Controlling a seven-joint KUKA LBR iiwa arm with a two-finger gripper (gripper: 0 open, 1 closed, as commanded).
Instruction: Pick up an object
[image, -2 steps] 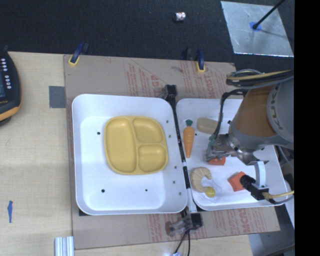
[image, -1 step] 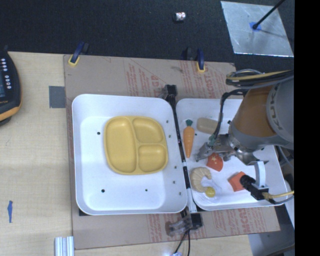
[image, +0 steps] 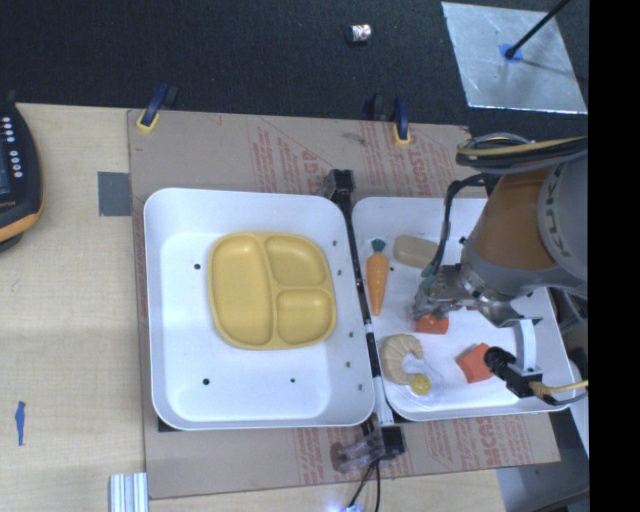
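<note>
Pale wooden bench (image: 70, 330) is filling the lower left of the frame, with a brown cardboard sheet (image: 250, 150) lying across it and held by clamps along its upper edge. Two shallow white bins are sitting side by side on the cardboard. The left bin (image: 170, 400), in the centre of the frame, is holding a yellow divided plate (image: 270, 290) lying flat in its middle. The right bin (image: 385, 215), toward the right of the frame, is holding several toy foods: an orange carrot (image: 377, 280) lying along its left wall, a beige bread piece (image: 413, 250) just to the right of the carrot's top, a pale croissant-like piece (image: 405, 355) near the lower left corner, and an orange-red block (image: 473, 365) lower right.

The grey arm (image: 530, 230) is reaching in from the right of the frame, and its gripper (image: 436, 300) is pointing down over the middle of the right bin. A small red block (image: 432, 323) is lying directly below the fingertips, touching or nearly touching them. Whether the fingers are spread or pressed together cannot be told from this angle, and the block is not clearly between them.

A dark handheld controller (image: 15, 170) is resting at the far left edge.
</note>
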